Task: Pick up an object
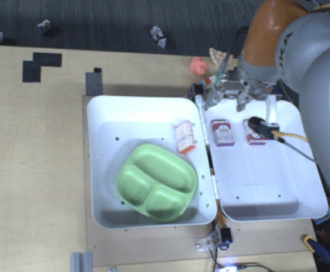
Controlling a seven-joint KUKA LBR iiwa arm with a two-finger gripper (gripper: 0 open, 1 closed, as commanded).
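We see the gripper (227, 97) open and empty at the right bin's (267, 203) upper edge, just above a small red packet (223, 133); light, flat, probably slippery, best pinched across its narrow sides.

Overhead slanted view of a wooden bench (34, 152) bearing two shallow white bins side by side. The left bin (105, 118) holds a green divided tray (156, 181) toward its near side and a small orange-and-white packet (184, 137) near its right wall. In the right bin (267, 197) lie two small red-and-white packets, one (223, 133) near the dividing wall and the other (256, 137) just beside it, partly covered by a black fitting, while the grey arm with its orange band (270, 30) hangs over that bin's far edge and a pink ball (198, 66) rests on the bench beyond.
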